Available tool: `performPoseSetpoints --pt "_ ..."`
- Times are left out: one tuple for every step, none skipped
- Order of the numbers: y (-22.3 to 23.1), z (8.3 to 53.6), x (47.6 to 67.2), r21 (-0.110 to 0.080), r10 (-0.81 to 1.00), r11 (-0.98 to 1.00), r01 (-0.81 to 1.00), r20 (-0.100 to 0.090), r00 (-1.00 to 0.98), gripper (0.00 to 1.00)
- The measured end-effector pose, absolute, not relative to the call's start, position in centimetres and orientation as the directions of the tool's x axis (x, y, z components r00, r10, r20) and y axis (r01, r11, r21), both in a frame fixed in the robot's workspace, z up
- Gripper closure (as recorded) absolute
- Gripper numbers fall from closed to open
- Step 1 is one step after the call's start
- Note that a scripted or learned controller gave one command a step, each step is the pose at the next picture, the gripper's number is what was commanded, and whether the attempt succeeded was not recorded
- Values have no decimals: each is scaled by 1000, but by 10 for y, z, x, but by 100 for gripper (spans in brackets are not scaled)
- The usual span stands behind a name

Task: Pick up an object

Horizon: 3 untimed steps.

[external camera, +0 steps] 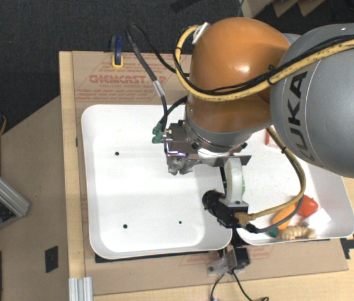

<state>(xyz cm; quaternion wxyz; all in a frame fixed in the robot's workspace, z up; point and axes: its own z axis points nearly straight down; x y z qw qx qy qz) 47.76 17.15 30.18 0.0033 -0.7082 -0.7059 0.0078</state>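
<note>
Huge grey arm with orange band [240,55] hangs its gripper [178,157] low over the left white bin [111,180], can't tell if open or closed. Nothing looks grabbed yet imo: orange carrot-shaped toy [284,214] lies in the right white bin's [327,190] near corner.

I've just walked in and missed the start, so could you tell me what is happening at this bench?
A robot arm reaches in over two white bins to pick something up. Its gripper hangs over the right side of the left bin. An orange piece and a beige piece lie in the right bin's near corner.
</note>
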Motion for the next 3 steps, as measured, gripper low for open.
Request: performPoseSetpoints --pt "167 147 477 -11 1000 -3 1000 -3 3 100" --pt "226 203 554 6 1000 3 1000 2 -3 100" --pt "225 305 611 9 1000 1 1000 2 -1 100"
